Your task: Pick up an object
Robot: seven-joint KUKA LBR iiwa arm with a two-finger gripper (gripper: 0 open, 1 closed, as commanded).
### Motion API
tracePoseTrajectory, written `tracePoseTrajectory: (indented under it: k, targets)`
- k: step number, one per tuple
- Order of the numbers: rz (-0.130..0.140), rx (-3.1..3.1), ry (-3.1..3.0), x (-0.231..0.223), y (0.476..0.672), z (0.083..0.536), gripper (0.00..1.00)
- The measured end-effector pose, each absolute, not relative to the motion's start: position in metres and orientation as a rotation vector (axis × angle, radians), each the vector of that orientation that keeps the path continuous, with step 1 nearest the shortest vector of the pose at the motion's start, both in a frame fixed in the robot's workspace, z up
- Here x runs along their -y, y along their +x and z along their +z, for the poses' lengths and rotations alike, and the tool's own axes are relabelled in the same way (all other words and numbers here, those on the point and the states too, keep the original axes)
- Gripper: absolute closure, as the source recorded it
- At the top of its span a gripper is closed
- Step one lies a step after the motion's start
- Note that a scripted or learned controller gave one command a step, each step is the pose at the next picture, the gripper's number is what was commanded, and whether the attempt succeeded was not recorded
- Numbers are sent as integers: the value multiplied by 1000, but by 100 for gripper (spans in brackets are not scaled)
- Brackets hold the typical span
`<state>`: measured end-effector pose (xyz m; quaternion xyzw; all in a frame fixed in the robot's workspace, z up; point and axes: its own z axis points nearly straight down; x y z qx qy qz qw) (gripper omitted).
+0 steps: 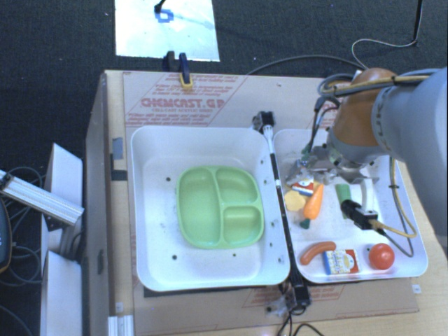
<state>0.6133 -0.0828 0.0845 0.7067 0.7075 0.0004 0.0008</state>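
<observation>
Pick not yet made: every object lies loose in the right bin (420,261).

Largest first, we find the arm (392,121) low over the right bin, the left bin (150,208) bearing a green tray (218,207). We cannot tell the tool (313,161) state. Just beside it, the carrot (313,201) lies untouched, long axis near upright in view, tip toward the near rim.

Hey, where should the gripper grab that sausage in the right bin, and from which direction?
Probably across the middle of the sausage, coming straight down. It lies flat and slightly curved, with bare bin floor above and below it. Set the fingers across its narrow width, clear of the small carton by its right end.
</observation>
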Motion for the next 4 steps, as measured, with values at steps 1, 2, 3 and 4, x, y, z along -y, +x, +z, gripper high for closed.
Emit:
tracePoseTrajectory:
  k: [1,2,3,4]
  targets:
    - [3,-2224,2215,88,662,85,0]
    - [1,-2222,2218,96,643,85,0]
    - [1,-2225,2217,86,642,84,0]
    - [1,-2222,2219,92,622,85,0]
